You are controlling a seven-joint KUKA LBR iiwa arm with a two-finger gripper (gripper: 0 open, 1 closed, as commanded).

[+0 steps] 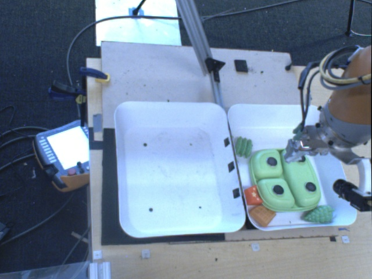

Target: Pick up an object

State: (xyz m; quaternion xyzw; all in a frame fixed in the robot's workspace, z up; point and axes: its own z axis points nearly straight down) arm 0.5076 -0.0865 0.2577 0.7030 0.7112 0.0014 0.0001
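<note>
My gripper (294, 151) hangs over the right bin (264, 121), at the upper edge of a large light-green moulded piece (283, 180) with three rounded lobes and black dots. That piece lies flat in the bin's middle. Around it lie a small ridged green item (243, 147) by the bin's left wall, a red-orange block (253, 195), an orange waffle-patterned tile (263, 215) and a bumpy dark-green item (318, 215) at the front right. The grey wrist with its orange band (353, 100) reaches in from the right and covers the bin's right side.
The left bin (170, 166) sits beside the right one, sharing a wall with black clips (231, 166). A slanted metal pole (197, 34) rises behind the bins. A teach pendant (63, 154) lies off the bench at the left.
</note>
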